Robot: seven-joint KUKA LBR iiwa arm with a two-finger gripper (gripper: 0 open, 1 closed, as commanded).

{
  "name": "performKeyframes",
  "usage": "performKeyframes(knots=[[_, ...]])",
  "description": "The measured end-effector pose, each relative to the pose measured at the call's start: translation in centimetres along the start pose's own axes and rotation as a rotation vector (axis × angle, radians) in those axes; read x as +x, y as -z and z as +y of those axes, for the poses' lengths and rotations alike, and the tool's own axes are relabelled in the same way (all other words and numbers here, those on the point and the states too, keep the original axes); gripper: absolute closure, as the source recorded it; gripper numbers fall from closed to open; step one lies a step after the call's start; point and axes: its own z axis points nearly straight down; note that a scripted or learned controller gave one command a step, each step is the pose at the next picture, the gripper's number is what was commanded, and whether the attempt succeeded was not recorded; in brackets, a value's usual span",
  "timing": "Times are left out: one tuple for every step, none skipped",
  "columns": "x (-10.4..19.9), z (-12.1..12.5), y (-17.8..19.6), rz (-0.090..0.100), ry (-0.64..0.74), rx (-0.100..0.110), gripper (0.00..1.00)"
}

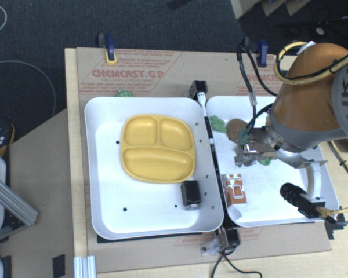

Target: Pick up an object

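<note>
Tool [247,153] hangs low inside the right bin [267,214], at the end of the grey and orange arm that reaches in from the right. It is near the bin's far left part, just beside a brown disc [236,130] and a small green scrap [265,160]. From this slanted overhead angle I cannot tell whether the tool is released or clenched, and nothing can be seen gripped in it.

The task asks only for some object, and by its position the tool is most likely aimed at the brown disc or the green scrap, since both lie right at its tip. A second green piece [217,123] lies a little farther off, against the bin's left wall. An orange and white card [236,190] lies flat nearer the front, apart from the tool.

The left bin [104,172] holds a yellow divided plate [159,147], set face up in the middle, and a black block [190,193] just beside the plate's near right corner. Both are well apart from the tool and look like no part of this attempt.

The two bins sit side by side on the worktop [75,155], their rims touching, so the arm can reach either one without shifting its base. The things near the tool are flat and lie close to the wall, so I judge a grasp there could slip or catch the wall instead.
</note>
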Motion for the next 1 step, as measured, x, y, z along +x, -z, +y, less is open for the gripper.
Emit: performKeyframes(knots=[[2.30,7.72,-6.46,-0.002,-0.003,0.001,1.00]])
